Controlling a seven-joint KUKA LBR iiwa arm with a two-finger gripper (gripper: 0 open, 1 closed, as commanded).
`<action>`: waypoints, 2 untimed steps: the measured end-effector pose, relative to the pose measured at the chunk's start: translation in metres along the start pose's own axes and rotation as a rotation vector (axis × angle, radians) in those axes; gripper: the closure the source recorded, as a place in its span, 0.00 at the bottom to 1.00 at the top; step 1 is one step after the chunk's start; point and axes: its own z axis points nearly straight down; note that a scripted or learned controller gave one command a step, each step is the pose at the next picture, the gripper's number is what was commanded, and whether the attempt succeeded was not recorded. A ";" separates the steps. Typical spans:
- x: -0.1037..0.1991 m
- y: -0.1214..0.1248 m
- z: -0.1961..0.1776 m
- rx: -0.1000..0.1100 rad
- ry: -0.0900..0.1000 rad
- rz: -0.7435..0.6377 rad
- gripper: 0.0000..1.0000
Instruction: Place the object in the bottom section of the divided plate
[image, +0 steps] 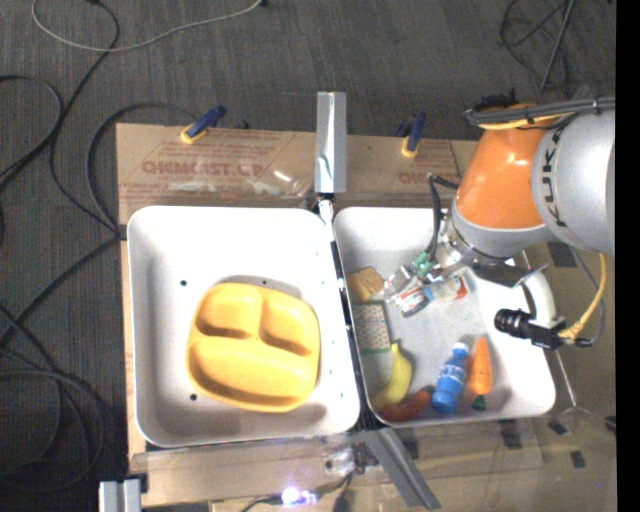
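On the cardboard-topped counter (150, 165), my claw (432, 268), whose grip I cannot tell, hovers in the right white bin (545, 395) touching a small red-and-white crinkly packet (430, 293), which looks light, soft and slippery, best pinched across its middle, well right of the yellow divided plate (256, 345).

We see even, bright overhead light, with soft shadows inside the white bins (150, 260). Glare whitens their floors, and small items look slightly blurred, perhaps from low resolution.

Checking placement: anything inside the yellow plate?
Nothing lies in the yellow plate; all three sections show bare. The banana, carrot and blue bottle sit in the right bin.
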 end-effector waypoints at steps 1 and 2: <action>0.060 0.030 -0.030 0.000 -0.001 0.064 1.00; 0.148 0.027 -0.017 0.003 0.000 0.023 1.00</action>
